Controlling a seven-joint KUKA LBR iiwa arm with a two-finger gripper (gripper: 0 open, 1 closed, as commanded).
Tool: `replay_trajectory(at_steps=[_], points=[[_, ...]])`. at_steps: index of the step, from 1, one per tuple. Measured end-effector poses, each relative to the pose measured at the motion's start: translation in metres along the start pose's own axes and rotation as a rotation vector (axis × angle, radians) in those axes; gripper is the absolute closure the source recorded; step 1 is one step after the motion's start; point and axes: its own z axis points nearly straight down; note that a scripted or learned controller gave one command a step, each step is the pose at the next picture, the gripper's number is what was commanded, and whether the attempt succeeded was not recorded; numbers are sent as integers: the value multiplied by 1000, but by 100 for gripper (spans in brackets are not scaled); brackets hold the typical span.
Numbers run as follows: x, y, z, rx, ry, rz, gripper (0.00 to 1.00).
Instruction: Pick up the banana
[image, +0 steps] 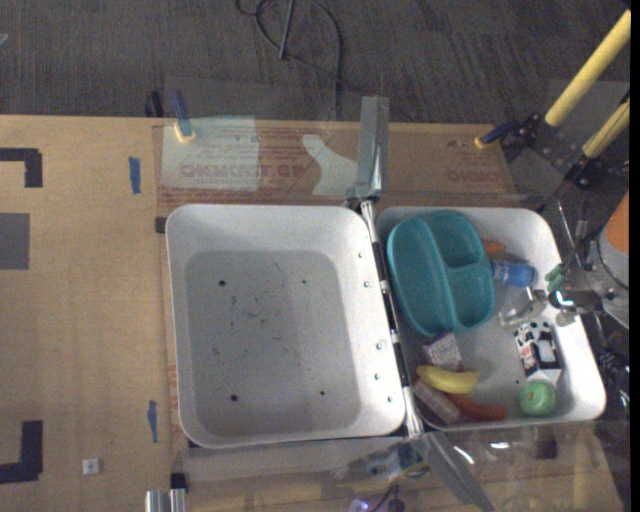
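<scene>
The yellow banana (447, 379) lies near the front of the right bin (585, 400), close to the wall it shares with the left bin. My gripper (549, 299) hangs over the right side of that bin, up and to the right of the banana and well apart from it. A small box (441, 350) sits just behind the banana, and a red pepper (481, 408) lies just in front of it.
A teal divided tray (440, 272) fills the back left of the right bin. A blue bottle (512, 272), a black-and-white object (537, 346) and a green apple (537, 397) lie on the right side. The left bin (200, 235) stands beside it.
</scene>
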Motion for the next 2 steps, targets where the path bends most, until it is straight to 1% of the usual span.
replay_trajectory(at_steps=[1, 2], points=[[71, -10, 95, -15, -6, -160, 0], [78, -15, 101, -24, -13, -417, 0]])
